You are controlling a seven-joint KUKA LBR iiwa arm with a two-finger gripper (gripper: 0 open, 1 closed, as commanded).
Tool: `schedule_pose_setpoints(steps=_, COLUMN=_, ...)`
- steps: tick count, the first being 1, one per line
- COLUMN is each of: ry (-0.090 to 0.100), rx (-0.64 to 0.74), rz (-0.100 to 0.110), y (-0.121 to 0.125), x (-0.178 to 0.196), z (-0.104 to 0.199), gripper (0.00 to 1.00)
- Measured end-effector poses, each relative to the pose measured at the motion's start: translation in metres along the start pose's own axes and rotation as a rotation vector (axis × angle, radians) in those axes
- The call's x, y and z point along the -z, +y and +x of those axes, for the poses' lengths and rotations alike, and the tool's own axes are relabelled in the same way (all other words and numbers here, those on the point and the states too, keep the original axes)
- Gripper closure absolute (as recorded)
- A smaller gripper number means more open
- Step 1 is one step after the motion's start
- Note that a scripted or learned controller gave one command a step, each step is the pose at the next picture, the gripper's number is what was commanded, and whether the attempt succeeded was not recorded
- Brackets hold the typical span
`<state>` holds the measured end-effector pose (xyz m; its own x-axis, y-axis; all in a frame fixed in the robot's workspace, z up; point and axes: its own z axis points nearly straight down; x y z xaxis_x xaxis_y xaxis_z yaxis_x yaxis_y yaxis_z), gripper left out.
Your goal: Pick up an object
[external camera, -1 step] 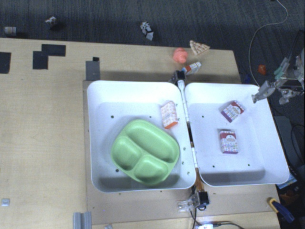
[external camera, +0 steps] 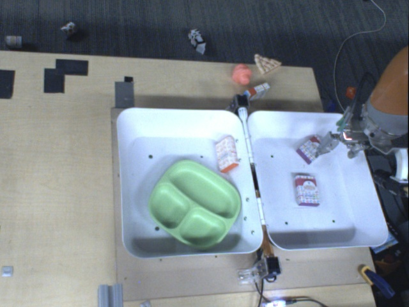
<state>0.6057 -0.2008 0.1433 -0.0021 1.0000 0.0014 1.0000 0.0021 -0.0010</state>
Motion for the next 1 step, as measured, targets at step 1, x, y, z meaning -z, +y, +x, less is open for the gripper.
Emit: schedule_pose_setpoints(steps=1, ry=-0.003, rx=0.003, rz=-0.007, y=-0.0159, x=-0.0576, z=0.0382, gripper=0.0)
